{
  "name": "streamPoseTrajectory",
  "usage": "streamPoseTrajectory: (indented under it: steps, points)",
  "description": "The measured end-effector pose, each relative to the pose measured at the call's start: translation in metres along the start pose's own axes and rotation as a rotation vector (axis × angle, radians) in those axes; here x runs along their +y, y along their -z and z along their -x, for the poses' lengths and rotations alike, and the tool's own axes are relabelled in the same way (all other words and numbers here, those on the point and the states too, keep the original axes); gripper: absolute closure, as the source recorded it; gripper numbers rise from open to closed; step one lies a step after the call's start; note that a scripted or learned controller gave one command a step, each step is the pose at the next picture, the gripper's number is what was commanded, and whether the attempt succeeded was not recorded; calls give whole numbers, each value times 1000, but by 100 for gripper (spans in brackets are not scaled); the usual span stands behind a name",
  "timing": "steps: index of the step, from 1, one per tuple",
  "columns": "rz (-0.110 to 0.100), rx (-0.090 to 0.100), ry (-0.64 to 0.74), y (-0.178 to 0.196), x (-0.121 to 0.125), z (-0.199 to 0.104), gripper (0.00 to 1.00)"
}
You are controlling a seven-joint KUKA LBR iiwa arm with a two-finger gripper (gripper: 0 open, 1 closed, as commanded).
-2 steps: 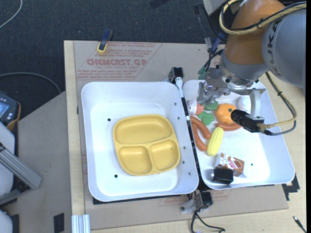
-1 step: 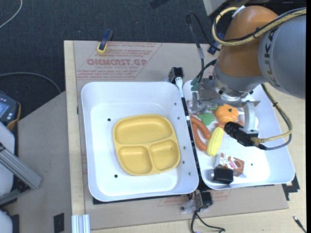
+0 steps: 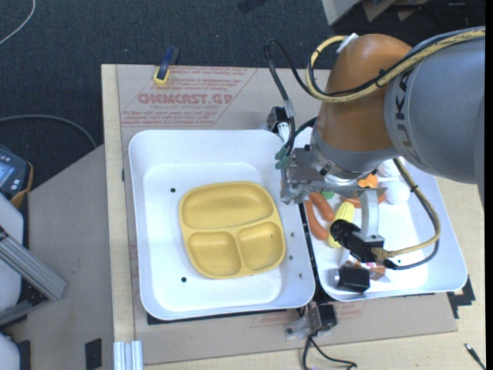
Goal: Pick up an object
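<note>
Yellow plate (image 3: 228, 208), smooth plastic, three rounded compartments

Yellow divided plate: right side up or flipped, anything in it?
Right side up and empty: the yellow divided plate lies in the left bin, its three hollows facing up, all bare.

White bins: two, a left bin (image 3: 150, 230) and a right bin (image 3: 441, 262). The left one carried one yellow tray (image 3: 231, 226), which was split into three compartments.

The right one carried, as far as could be counted:
- orange carrot-shaped piece (image 3: 315, 211), one
- yellow piece (image 3: 347, 209), one
- small orange bit (image 3: 370, 181), one
- white piece (image 3: 397, 192), one
- small black piece (image 3: 353, 278), one

The arm covered part of that bin, so the tally was five seen. On the tabletop (image 3: 112, 230) was one blue-and-yellow clamp (image 3: 163, 66).
</note>
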State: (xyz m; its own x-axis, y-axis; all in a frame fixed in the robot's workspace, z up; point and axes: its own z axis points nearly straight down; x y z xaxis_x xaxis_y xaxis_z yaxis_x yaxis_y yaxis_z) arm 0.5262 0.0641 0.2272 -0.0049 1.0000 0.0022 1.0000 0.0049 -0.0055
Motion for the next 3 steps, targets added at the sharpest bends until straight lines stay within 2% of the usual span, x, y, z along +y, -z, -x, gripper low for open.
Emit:
streamPoseTrajectory:
  steps: [1,2,3]
  points:
    - [1,-2,-6,-5,-15,8,100]
    - [7,-2,-2,-1,-8,-10,100]
    - [8,-2,-6,6,-8,7,100]
